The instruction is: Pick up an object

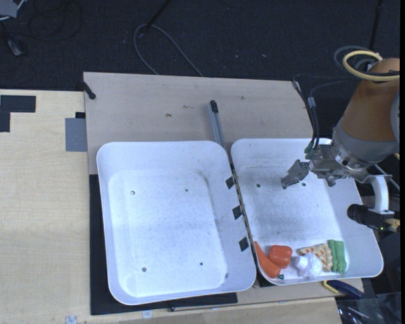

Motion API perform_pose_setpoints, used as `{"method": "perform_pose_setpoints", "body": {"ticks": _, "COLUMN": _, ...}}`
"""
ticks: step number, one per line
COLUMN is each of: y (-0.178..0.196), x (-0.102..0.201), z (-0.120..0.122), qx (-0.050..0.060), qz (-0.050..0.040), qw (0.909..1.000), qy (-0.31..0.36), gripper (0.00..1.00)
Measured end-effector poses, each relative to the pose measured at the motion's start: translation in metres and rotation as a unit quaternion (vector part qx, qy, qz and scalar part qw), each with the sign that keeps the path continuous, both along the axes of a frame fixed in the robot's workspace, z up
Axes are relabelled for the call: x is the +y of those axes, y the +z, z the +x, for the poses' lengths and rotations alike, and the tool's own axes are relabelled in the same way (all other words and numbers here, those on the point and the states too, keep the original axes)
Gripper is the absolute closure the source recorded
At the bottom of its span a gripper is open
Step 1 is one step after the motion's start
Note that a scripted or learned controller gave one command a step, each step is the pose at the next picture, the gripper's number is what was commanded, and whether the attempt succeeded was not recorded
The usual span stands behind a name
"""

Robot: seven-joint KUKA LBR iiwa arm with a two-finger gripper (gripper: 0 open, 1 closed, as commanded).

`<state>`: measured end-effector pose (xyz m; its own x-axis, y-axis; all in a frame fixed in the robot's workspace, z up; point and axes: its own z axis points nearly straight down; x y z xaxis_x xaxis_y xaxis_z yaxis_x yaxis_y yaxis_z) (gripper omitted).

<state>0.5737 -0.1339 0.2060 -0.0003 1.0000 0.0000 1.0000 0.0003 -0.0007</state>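
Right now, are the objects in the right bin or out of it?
In. The orange object, white object and green object lie bunched along the right bin's near edge.

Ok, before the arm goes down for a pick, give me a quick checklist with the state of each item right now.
1. Objects to pick are present: ok. An orange-red toy, a white item, a tan item and a green item lie along the near edge of the right bin.
2. Gripper over the right bin: ok. The gripper sits over its far half.
3. Gripper above a target: not ok. The objects are nearer the camera than the gripper.
4. Gripper free of any object: ok, nothing shows at its tip.
5. Finger opening: cannot tell.
6. Targets separated: not ok. They are crowded against the bin wall.
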Motion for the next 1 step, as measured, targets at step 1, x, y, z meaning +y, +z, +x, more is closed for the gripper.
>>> {"method": "perform_pose_setpoints", "body": {"ticks": 1, "y": -0.0260, "x": 0.0140, "z": -0.0080, "qx": 0.001, "qz": 0.0003, "qw": 1.0000, "qy": 0.000, "gripper": 0.00}}
